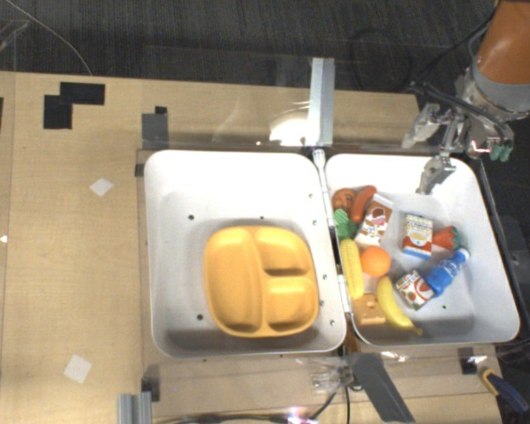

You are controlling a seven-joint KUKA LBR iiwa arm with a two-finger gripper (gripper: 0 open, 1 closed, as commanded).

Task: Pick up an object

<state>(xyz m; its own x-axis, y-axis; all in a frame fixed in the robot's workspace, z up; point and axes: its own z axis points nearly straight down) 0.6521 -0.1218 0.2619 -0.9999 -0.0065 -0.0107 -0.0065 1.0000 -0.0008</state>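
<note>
The grey metal two-finger gripper hangs over the back right corner of the right shallow white bin. I cannot tell if it is wide or closed, and nothing sits in it. The toys all lie toward the front of that bin, away from the gripper. The nearest one is the small white and red juice carton, lying just in front of it. The yellow plastic banana lies farther off, slanting toward the front. The yellow divided plate sits in the left bin.
</note>
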